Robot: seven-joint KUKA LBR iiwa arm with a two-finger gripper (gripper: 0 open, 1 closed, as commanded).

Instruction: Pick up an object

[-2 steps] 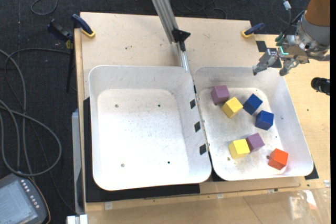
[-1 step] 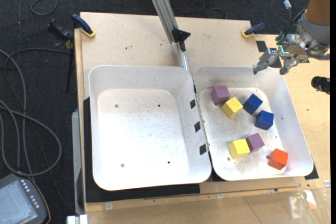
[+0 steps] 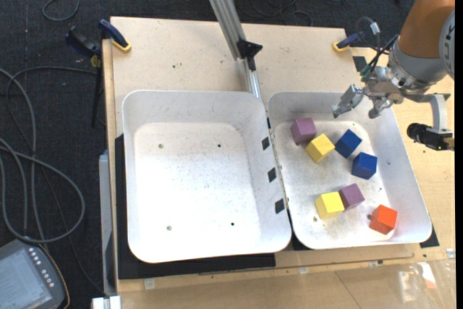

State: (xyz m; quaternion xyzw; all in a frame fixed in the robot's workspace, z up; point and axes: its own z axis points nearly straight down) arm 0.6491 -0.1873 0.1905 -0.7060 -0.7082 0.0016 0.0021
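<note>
White plastic bins, two of them, sit side by side on the pale worktop point(image 3: 188, 54).

Left bin point(image 3: 145, 112): bare floor, just dark specks on it.

Right bin point(image 3: 405, 177): seven cubes, all loose on the floor.
- purple cube point(image 3: 303, 130) nearest the back-left corner
- yellow cube point(image 3: 320, 147) touching it on the near-right side
- blue cube point(image 3: 349, 142) just right of that yellow one
- second blue cube point(image 3: 364, 165) a little nearer the front, close to the first blue
- second yellow cube point(image 3: 330, 204) and second purple cube point(image 3: 351, 195) touching each other, front-centre
- orange cube point(image 3: 383, 219) alone near the front-right corner, tilted

Claw point(image 3: 359, 105) hangs over the back edge of the right bin, above and right of the upper blue cube. Two fingers are spread apart, nothing between them. Not touching any cube. Arm comes in from the right, orange band point(image 3: 427, 18) above the grey wrist.

Metal pole point(image 3: 224, 11) runs diagonally from the top of the view down to the gap between the bins. Blue-and-yellow clamps point(image 3: 114, 36) at both back corners of the worktop. Cables on the dark floor to the left.
</note>
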